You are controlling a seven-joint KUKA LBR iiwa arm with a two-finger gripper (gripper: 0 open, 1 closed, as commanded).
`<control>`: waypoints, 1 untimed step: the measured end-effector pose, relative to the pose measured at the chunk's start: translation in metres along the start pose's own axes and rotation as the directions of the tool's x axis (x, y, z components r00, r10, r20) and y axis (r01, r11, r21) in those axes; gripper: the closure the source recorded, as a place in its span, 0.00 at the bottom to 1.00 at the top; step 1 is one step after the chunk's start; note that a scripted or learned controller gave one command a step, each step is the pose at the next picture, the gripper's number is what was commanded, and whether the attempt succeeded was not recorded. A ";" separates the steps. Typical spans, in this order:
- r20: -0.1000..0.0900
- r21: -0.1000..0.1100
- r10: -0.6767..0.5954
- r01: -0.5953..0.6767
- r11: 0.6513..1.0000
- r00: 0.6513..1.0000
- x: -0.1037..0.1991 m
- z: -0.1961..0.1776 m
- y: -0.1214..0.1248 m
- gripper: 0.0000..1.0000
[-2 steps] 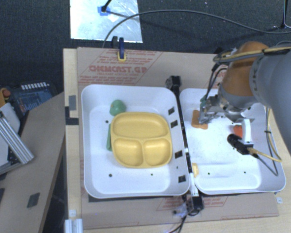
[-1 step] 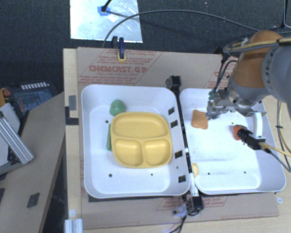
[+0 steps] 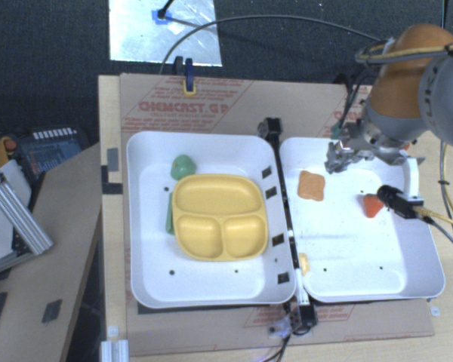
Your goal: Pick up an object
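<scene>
We see a dark backdrop behind a tan surface point(image 3: 211, 104) covered with printed cardboard, and on it two shallow white bins side by side. In the right bin point(image 3: 408, 277) lies an orange flat piece point(image 3: 311, 185), close to the bin's left wall and toward its far edge. Nearer the right wall we find a small red-orange object point(image 3: 372, 206), partly covered by a black fitting point(image 3: 396, 200) with a cable. A tiny yellow bit point(image 3: 303, 263) sits against the left wall toward the near edge.

The tool point(image 3: 338, 159) hangs over the far part of the right bin, just beyond and to the right of the orange flat piece, apart from it. Nothing shows between its fingers, and we cannot tell how far they are spread. Above it we see the arm's point(image 3: 438, 96) grey body with the orange band point(image 3: 408, 66), coming in from the right.

In the left bin point(image 3: 147, 277) a yellow divided tray point(image 3: 219, 217) fills the middle. A green object point(image 3: 183, 167) peeks out at the tray's far left corner, touching it, with a green strip along the tray's left side.
</scene>
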State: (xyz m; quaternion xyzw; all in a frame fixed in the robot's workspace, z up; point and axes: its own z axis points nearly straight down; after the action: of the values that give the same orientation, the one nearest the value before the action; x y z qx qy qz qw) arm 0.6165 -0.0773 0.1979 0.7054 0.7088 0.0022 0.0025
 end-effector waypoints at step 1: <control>0.001 -0.001 0.000 0.000 1.000 1.000 0.000 -0.054 0.002 1.00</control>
State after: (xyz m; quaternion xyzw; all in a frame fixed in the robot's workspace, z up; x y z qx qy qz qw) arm 0.6180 -0.0775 0.2522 0.7053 0.7089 0.0022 0.0029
